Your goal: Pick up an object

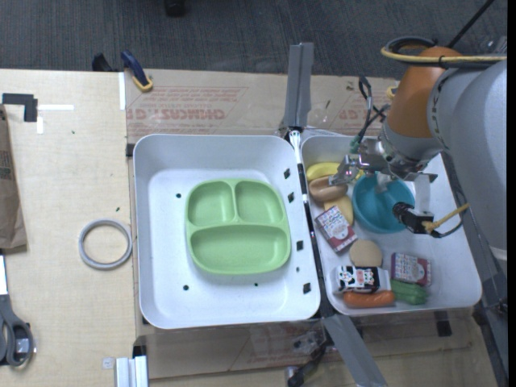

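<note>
The grey arm's gripper (379, 174) hangs over the round blue plastic bowl (379, 204); whether it's open I can't tell. Crowded toys at seven o'clock could snag it.

Divided tray (238, 226) in left bin (153, 240), food items in right bin (459, 285)

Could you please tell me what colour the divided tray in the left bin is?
The divided tray is light green, seen clearly in the camera view.
</note>
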Available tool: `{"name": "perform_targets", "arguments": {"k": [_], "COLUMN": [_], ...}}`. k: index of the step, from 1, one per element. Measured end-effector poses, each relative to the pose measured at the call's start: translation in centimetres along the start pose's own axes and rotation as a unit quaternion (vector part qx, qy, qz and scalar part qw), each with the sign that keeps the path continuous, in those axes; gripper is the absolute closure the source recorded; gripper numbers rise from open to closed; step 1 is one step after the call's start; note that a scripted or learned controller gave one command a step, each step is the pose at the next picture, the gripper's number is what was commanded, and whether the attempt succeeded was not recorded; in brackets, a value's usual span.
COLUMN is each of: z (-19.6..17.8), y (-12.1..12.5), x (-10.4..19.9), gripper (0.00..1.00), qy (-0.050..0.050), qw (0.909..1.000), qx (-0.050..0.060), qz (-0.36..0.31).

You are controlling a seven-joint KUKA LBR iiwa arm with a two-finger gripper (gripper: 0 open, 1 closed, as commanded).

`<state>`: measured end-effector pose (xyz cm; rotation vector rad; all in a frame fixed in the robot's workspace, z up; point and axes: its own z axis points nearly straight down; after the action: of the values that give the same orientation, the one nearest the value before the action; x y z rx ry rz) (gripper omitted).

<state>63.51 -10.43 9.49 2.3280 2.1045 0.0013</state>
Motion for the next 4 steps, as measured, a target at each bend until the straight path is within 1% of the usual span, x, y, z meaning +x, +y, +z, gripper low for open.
{"name": "perform_targets", "arguments": {"k": [1,2,3,4], "z": [0.2,0.2,0.2,-0.9], "y": [-4.6,-10.6,-1.2,-1.3], "x": [-2.6,-0.7,-1.3,-1.3], "gripper": [0.0,0.0,0.0,1.0], "qy": [0.0,0.0,0.0,0.0], "qw": [0.9965,0.9987,0.9987,0.9987], "qx": [0.001,0.001,0.001,0.003], "qz": [-0.084,-0.051,-0.051,-0.051]}}
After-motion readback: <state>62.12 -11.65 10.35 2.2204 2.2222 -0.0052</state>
